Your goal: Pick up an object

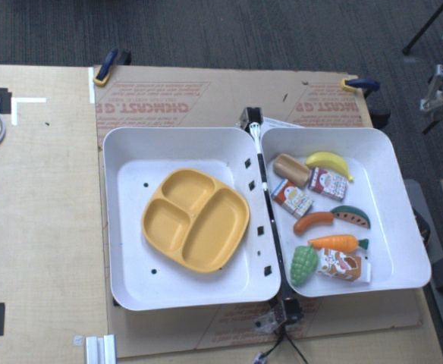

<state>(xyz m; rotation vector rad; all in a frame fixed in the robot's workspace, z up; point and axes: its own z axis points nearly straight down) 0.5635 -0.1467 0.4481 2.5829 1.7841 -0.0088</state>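
The carrot [333, 242] lay in the right bin [400, 203], between a sausage [313, 221] and a pouch [343, 265]. It looked like a light, stiff, smooth plastic toy, best pinched across its thick middle. 9 toys crowded that bin. The left bin [123, 203] held 1 yellow plate [196, 218]. I could not tell how wide the pincer stood.

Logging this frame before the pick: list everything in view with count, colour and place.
divided plate: 1, yellow, left bin
left bin: 1, white
right bin: 1, white
banana: 1, yellow, right bin, far side
bread roll: 1, brown, beside banana
cartons: 3, red-white, right bin
sausage: 1, orange-red, middle
watermelon slice: 1, green-red
carrot: 1, orange
green fruit: 1, near corner
clamps: 2, blue-yellow, cardboard's far edge
gripper: 1, metallic, right of the bins
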